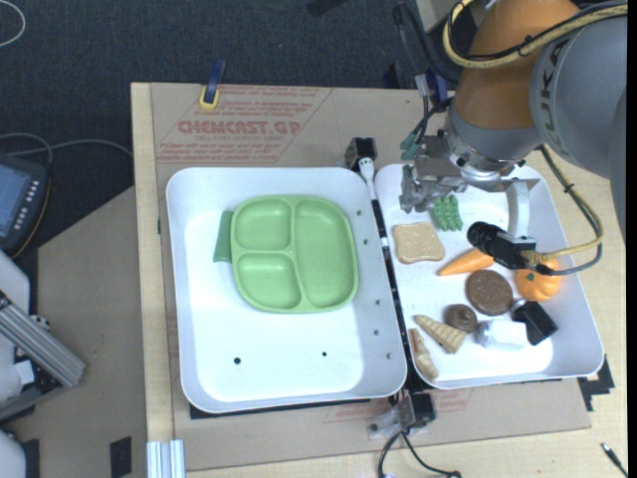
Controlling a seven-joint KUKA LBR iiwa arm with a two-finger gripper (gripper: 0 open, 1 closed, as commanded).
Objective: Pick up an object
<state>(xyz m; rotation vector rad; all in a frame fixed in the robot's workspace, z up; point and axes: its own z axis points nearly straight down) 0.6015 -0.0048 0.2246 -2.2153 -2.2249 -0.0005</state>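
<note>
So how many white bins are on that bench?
2. The left bin holds a green divided plate; the right bin holds toy food, beneath the gripper. None looks hidden.

small green toy [447, 212] in right bin's [572, 352] far part, under claw [430, 189].

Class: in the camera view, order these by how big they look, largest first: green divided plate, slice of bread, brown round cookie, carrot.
1. Green divided plate
2. Slice of bread
3. Brown round cookie and carrot: look too alike to rank.
</note>
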